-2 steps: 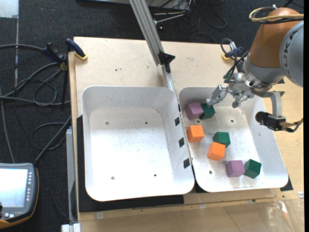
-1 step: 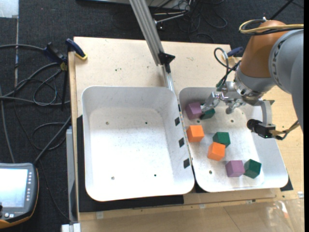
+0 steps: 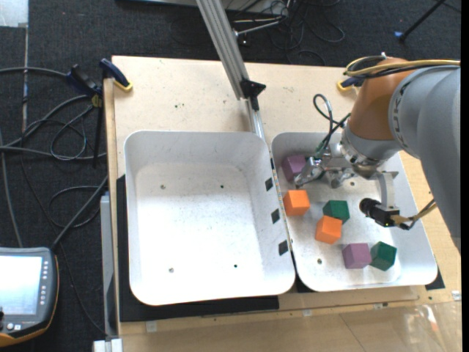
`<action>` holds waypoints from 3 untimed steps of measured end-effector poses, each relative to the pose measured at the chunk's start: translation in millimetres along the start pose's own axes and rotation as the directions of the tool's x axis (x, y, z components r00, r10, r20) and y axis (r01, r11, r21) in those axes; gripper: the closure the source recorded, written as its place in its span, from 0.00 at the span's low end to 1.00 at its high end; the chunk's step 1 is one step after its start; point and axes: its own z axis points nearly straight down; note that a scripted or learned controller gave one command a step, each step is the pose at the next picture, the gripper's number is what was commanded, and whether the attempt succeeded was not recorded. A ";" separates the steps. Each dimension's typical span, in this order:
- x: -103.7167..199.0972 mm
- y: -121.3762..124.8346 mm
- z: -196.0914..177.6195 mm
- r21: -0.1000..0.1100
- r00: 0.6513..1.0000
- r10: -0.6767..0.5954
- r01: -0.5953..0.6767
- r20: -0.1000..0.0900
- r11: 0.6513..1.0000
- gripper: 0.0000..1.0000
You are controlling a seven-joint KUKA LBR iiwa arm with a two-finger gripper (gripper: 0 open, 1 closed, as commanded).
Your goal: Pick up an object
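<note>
The right bin holds several small blocks. A purple block lies at its far left, with an orange block just below it in the view. A green block and a second orange block sit mid-bin. Another purple block and a green block rest near the front. My gripper hangs over the far part of this bin, just right of the first purple block and above the green one. The wrist hides its tips.
The left bin stands beside the right one, sharing a raised middle wall. A slanted metal rail runs down to the bins' far edge. Cables loop around the wrist. A black cable connector hangs over the right bin.
</note>
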 end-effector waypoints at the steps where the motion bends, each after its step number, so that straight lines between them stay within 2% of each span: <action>1: 0.1 2.0 -13.8 -0.008 1.000 0.000 0.000 0.001 1.000 1.00; 2: -4.2 1.5 -77.3 -0.014 1.000 0.001 -0.001 0.002 1.000 1.00; 3: -2.4 -6.1 -125.2 -0.013 1.000 -0.002 0.002 0.002 1.000 1.00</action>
